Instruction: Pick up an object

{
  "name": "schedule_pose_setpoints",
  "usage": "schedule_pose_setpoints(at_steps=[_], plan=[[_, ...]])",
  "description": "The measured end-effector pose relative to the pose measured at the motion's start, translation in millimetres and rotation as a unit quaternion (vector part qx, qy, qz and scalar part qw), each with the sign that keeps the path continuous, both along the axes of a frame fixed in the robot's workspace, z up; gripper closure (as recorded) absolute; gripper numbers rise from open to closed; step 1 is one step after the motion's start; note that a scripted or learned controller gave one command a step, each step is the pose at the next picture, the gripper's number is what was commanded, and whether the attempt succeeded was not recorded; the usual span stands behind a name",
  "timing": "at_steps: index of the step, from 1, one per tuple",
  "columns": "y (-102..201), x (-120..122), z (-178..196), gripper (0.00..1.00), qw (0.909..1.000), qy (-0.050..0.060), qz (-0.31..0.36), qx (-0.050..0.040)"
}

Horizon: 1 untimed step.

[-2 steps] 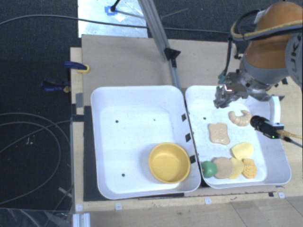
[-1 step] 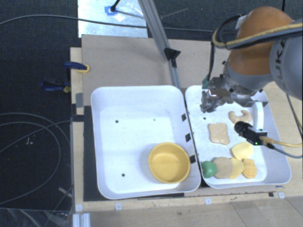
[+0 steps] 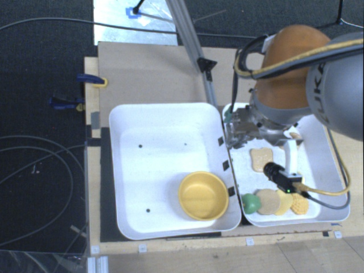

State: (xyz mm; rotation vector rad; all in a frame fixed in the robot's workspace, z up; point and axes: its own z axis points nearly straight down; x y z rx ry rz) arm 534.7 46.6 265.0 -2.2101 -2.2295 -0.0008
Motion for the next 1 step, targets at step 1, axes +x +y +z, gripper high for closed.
schedule_pose_setpoints(at_steps=[1], plan=[[37.7, -14.5, -11.7, 1.00, 1.0000, -0.001, 0.000, 0.0000]])
